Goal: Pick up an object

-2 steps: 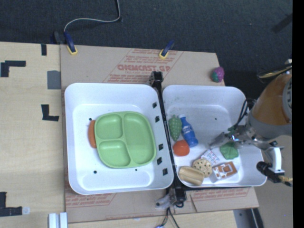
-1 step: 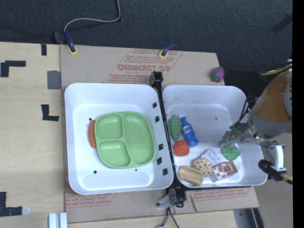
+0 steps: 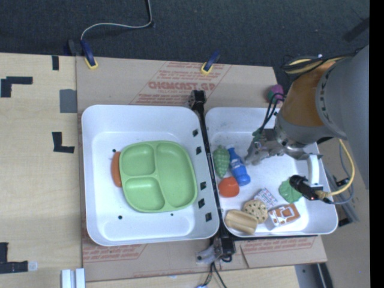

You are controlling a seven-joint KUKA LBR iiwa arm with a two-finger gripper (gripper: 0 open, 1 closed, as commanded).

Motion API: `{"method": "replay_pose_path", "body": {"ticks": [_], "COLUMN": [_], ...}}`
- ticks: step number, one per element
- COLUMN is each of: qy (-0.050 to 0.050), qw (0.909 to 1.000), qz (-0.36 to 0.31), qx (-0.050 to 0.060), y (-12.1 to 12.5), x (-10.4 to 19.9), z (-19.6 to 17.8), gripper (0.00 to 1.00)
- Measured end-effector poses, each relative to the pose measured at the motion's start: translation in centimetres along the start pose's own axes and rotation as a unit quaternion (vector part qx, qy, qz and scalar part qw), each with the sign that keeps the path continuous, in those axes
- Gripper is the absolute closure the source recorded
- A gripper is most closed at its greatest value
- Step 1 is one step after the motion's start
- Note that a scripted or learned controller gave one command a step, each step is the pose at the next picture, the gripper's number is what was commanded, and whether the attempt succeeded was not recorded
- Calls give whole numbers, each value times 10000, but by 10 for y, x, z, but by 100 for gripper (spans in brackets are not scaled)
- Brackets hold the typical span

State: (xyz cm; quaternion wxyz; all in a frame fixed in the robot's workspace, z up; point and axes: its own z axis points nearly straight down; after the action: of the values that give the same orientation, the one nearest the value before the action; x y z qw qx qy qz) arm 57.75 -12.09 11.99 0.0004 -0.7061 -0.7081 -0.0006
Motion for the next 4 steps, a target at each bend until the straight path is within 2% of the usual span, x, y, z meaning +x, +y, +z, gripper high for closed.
{"method": "replay_pose_path", "body": {"ticks": [1,2,3,4], "qy": [-9,-5,-14,-19], "qw": [10000,10000,10000,10000], "qz": [12,9,8,11], "qx": [-13,16,-23,-17], "y": [1,-23,56,27], "x": [-2,26,20,24], "z": [-1,12,34,34], "gripper": [0,0,0,0]}}
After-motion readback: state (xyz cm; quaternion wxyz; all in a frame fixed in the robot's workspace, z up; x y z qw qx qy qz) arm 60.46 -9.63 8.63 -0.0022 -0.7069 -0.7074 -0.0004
